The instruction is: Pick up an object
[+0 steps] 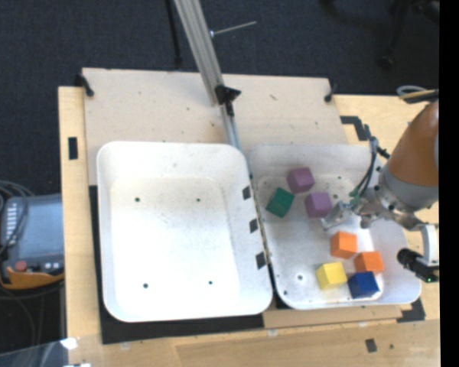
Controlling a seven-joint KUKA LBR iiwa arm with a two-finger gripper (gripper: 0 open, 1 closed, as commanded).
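The right bin [291, 281] holds several small blocks. Two purple ones [300, 179] [317, 203] and a green one [279, 202] lie toward its back left. Toward the front right sit two orange blocks [343, 244] [369, 261], a yellow block [331, 274] and a blue block [362, 284]. My gripper [349, 218] hangs over the right bin, just behind the nearer orange block and right of the lower purple one. It looks open, with nothing between its fingers.
The left bin [107, 205] lies beside the right one, sharing a raised rim [256, 228]. A slanted metal post [203, 44] rises behind the bins. The arm's orange band [417, 147] overhangs the right bin's right edge.
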